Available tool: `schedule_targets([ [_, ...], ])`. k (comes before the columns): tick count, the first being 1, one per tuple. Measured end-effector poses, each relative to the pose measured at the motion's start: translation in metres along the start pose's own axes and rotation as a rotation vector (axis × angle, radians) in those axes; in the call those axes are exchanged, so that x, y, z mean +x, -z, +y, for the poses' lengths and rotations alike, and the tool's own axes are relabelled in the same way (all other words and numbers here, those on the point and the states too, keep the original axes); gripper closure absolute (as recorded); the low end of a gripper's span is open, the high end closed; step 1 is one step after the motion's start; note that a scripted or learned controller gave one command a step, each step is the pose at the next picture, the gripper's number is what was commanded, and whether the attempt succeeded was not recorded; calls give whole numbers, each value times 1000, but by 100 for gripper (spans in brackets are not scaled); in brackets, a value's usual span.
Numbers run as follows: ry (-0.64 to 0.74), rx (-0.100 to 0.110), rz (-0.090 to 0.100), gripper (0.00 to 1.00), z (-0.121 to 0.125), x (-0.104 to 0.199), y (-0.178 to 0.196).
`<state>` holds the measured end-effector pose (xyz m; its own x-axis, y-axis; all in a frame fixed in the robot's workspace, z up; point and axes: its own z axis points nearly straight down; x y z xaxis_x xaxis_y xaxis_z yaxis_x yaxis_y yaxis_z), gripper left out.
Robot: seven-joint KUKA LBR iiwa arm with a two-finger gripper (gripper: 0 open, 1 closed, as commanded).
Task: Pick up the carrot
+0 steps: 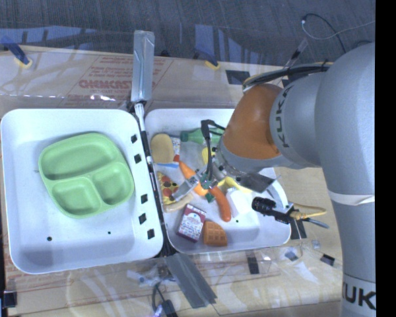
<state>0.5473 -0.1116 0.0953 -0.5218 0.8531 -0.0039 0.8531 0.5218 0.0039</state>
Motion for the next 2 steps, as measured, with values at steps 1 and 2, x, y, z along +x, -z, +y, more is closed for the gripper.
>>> schedule_targets([
  [1, 4, -1, 2, 100, 1, 0, 10],
  [2, 81, 2, 2, 100, 7, 35, 152],
])
